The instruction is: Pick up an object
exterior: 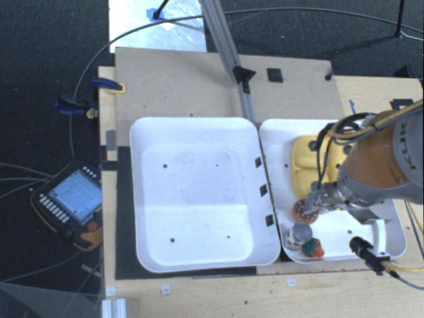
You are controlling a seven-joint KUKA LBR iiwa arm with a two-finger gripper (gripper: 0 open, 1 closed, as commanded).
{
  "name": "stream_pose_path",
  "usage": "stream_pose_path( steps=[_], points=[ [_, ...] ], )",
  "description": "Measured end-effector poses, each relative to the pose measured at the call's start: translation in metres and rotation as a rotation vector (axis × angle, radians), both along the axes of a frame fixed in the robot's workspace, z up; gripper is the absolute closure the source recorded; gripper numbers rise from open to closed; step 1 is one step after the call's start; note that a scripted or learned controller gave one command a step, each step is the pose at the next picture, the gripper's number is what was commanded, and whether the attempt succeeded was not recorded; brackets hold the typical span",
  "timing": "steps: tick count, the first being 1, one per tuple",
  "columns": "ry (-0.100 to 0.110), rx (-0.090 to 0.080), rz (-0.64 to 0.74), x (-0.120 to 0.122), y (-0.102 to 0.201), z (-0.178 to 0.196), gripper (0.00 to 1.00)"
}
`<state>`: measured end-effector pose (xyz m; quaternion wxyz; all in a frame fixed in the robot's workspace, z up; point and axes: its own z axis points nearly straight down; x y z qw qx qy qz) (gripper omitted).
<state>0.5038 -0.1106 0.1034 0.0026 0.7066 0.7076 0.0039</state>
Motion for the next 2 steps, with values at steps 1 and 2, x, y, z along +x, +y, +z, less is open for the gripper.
stream_pose_path(
  steps=[1,2],
  points=[
    [0.005,-0.003,0.001,-0.004,-0.006,0.046,1.0],
    [0.001,-0.003,0.003,-0.003,-0.008,0.11,1.0]
  ],
)
